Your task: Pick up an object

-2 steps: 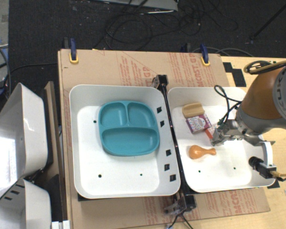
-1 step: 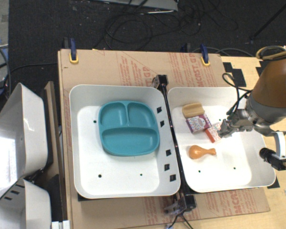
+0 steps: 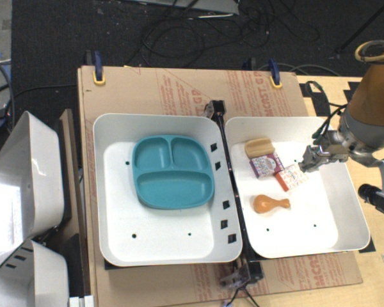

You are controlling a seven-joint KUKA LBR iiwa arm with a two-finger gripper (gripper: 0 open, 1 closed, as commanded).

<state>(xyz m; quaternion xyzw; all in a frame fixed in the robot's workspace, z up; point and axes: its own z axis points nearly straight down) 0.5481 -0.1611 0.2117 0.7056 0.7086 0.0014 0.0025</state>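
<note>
White plastic forms both shallow bins, and the camera view suggests the pick has hardly begun: every loose item lies on the floor of the right bin (image 3: 345, 232), and nothing sits between the fingers of the gripper (image 3: 305, 165). That gripper, dark metal at the end of the grey arm (image 3: 365, 123), hangs low over the right bin's upper half, just right of the cluster of objects; at this slant and size, whether it is spread or pressed together cannot be told. Nearest to it, and plausibly its target, is a small red-and-white packet (image 3: 288, 178), flat and crinkly-looking, lying just below and left of the gripper's tip. Touching that packet on its left is a purple-and-white pouch (image 3: 266, 165), also flat and printed. Above the pouch rests a tan block (image 3: 258, 148), matte, rounded at the corners, like a sponge or bread piece. Below the packet, apart from it, lies an orange toy drumstick (image 3: 270, 204), smooth and bulbous at one end with a narrow handle. Left of the right bin, the left bin (image 3: 115, 235) holds a teal divided plate (image 3: 173, 172), glossy moulded plastic with three compartments. Descent, closing and lifting all seem left to do.
</note>
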